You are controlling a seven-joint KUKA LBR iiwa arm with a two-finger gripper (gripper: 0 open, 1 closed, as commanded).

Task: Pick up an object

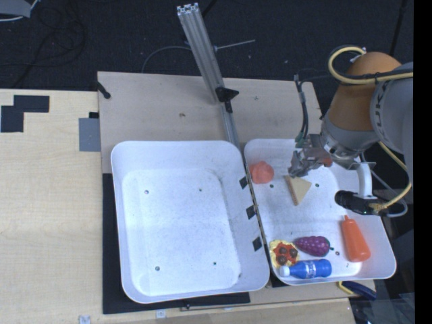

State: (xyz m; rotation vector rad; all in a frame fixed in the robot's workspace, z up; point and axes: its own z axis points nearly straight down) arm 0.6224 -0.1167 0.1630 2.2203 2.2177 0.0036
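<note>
My gripper (301,168) hangs over the far part of the right bin (324,275), its tips just above the top corner of a tan cheese wedge (299,190). Nothing shows between the fingers. A pink-red ball (262,173) lies to the left of the gripper near the bin's left wall. At the near end of the bin lie a purple grape bunch (312,245), a blue bottle (308,269), a yellow and red toy (284,253) and an orange bottle (354,239).
The left bin (135,160) sits beside the right one, with black clips (251,211) along the shared edge. A metal rail (206,49) slants up from the bench behind the bins.
</note>
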